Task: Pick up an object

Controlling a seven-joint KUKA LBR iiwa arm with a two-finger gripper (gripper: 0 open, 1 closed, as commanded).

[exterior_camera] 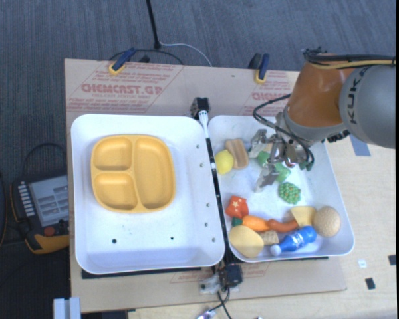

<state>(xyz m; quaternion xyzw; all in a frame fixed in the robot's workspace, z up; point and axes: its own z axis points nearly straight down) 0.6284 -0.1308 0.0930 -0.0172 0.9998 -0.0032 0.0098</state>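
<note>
My gripper (265, 158) hangs low over the upper middle of the right bin (332, 171). Its grey fingers (258, 138) stand apart, so it is open. A small green piece (263, 157) lies on the bin floor in the gap between them, and I cannot tell if they touch it. Just left lie a tan hot dog bun (238, 153) and a yellow lemon (224, 161). A bumpy green fruit (289, 192) sits just below and right of the gripper.
Along the right bin's front lie a red fruit (237, 207), an orange carrot (256, 223), a yellow oval (246, 240), a blue bottle (297, 239), a yellow wedge (304, 214) and a tan ball (326, 220). The left bin (86, 244) holds a yellow divided plate (133, 171).
</note>
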